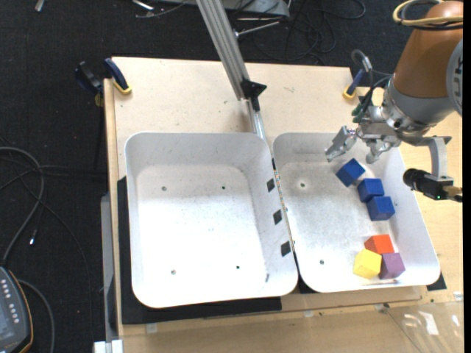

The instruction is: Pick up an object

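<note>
My gripper (pixel 358 149) hangs open over the far part of the right bin (pixel 316 271), its two grey fingers spread apart. Just below and between them lies a blue cube (pixel 350 172), apart from the fingertips. Two more blue cubes (pixel 370 188) (pixel 381 207) run in a line toward the bin's right wall. Near the front right corner sit an orange cube (pixel 380 243), a yellow cube (pixel 367 264) and a purple cube (pixel 393 265), huddled together. Nothing is between the fingers.
The left bin (pixel 140 197) stands beside the right one, their rims meeting at a ridge with black tabs. A slanted metal rail (pixel 224 39) ends at the bins' far junction. Clamps sit at the bench's far corners (pixel 118 76).
</note>
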Action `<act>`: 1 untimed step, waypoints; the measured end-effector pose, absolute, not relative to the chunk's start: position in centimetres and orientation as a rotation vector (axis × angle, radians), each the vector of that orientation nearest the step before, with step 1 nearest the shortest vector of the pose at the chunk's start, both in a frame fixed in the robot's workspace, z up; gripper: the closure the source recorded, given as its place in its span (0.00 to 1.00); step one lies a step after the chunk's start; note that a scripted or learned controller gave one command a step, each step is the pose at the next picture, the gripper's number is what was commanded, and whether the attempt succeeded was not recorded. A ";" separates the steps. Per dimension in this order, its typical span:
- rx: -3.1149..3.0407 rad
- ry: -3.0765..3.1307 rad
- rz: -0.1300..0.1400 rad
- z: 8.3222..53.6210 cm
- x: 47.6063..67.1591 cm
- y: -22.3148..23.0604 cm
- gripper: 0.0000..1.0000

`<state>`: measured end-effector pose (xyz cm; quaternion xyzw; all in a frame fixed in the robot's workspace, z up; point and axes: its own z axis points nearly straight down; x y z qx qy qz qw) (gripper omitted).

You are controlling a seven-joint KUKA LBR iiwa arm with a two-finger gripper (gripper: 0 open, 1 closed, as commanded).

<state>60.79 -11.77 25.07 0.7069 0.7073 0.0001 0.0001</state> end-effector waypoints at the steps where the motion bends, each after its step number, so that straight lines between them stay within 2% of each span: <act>1: 2.228 2.224 -0.009 10.2 59.1 -14.4 0.00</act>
